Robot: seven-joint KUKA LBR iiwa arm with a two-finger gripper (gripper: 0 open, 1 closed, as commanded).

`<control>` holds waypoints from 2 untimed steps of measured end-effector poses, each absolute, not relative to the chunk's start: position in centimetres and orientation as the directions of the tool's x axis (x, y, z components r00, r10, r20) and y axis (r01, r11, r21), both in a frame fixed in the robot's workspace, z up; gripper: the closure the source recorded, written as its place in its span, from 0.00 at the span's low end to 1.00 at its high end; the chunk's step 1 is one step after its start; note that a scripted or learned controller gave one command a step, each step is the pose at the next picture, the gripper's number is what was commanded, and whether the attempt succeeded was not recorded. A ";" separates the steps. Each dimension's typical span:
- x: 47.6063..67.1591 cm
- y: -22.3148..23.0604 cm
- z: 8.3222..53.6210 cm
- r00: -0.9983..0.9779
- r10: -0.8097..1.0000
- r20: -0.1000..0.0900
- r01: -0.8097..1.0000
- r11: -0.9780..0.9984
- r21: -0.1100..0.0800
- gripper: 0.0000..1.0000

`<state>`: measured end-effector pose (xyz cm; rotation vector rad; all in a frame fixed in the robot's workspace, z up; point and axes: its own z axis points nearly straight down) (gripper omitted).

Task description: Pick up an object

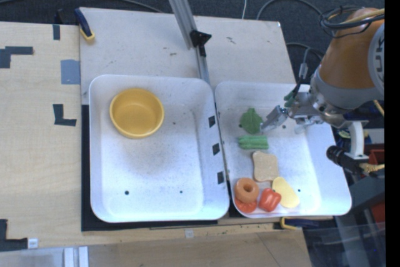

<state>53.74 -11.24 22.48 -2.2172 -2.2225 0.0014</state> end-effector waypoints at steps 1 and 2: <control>53.7 -11.3 22.5 -0.002 1.000 0.001 1.000 0.002 -0.002 0.00; 53.5 -11.0 18.1 -0.001 1.000 0.000 1.000 0.001 -0.007 0.00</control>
